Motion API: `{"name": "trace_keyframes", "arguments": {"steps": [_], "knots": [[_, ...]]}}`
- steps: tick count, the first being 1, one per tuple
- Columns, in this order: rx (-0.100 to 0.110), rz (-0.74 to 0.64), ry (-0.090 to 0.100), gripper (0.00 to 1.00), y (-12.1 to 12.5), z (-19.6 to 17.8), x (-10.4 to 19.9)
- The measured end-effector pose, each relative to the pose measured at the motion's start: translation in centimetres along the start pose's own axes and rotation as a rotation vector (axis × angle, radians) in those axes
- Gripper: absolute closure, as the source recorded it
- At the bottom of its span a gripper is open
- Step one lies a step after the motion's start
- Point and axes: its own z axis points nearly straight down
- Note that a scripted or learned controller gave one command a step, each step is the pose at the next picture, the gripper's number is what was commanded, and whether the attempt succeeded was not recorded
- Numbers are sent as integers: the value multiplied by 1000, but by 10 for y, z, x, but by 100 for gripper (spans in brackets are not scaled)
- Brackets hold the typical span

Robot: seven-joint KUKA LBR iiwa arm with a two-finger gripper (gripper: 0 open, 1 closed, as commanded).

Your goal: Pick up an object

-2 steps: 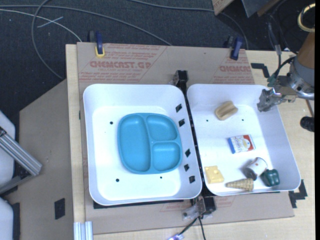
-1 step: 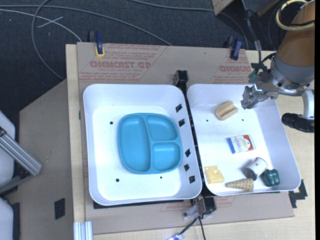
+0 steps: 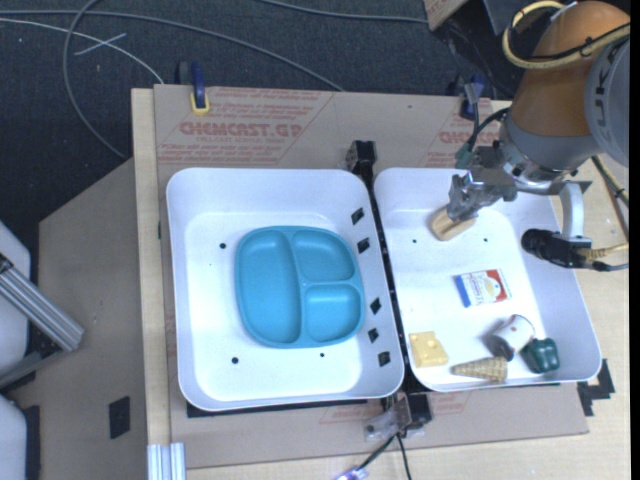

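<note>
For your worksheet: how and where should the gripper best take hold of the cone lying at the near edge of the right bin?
Probably come straight down on the cone, closing across its wider end. It lies flat, tapering leftward, close to the right bin wall.

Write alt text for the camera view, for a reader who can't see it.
A grey and orange robot arm reaches from the right, its gripper down at a tan block in the right white bin, which also holds a small card, a cheese piece and a cone. The left white bin holds a blue divided plate.
</note>
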Motion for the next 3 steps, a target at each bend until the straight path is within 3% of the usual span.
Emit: {"name": "trace_keyframes", "arguments": {"steps": [3], "knots": [[-2, -1, -1, 100, -10, 10, 172]]}}
